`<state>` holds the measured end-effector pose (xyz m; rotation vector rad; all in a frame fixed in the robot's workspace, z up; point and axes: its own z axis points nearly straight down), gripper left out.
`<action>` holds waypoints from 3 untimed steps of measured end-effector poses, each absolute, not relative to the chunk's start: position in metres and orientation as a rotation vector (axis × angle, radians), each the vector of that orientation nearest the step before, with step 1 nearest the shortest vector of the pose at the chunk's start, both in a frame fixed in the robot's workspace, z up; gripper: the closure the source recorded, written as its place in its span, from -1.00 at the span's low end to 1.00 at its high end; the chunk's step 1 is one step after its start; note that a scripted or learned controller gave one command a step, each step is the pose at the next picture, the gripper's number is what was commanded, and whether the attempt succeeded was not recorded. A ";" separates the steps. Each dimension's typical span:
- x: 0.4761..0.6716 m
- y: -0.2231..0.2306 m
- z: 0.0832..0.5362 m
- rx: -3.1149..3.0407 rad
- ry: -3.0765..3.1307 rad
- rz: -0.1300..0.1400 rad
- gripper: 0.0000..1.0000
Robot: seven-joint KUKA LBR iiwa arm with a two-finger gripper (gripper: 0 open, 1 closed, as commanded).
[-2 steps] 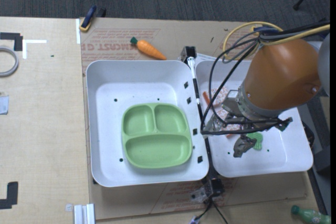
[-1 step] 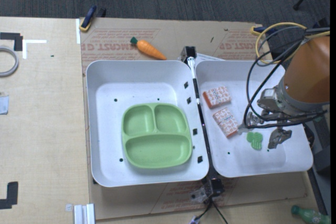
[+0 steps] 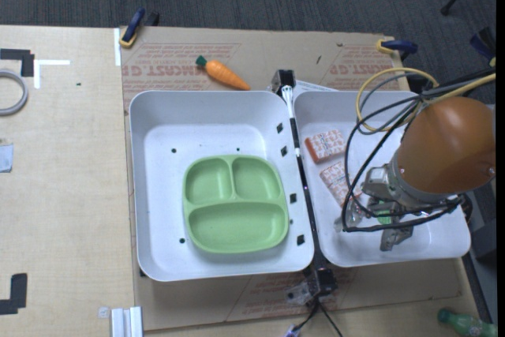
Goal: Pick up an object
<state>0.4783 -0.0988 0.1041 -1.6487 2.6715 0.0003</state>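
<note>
Surroundings: a toy carrot lies on the cardboard sheet behind the bins; blue clamps hold the sheet's back corners.
Left bin: holds one green divided plate with three compartments, lying flat.
Right bin: two patterned, pinkish-orange packets, one near the back left, the other just in front of it, partly behind cables.
In the way: yellow and black cables loop over the right bin and cross the nearer packet.
Arm: reaches in from the right, its orange band above the wrist, pointing down into the right bin's front half.
Gripper: low over the bin floor, right of the packets; whether it is open or closed cannot be told.
Count: two bins, one plate, two packets, one carrot.
</note>
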 end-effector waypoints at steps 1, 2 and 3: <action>0.478 -0.099 0.104 -1.649 2.671 0.000 -1.00; 0.478 -0.099 0.104 -1.649 2.671 0.000 -1.00; 0.478 -0.099 0.104 -1.649 2.671 0.000 -1.00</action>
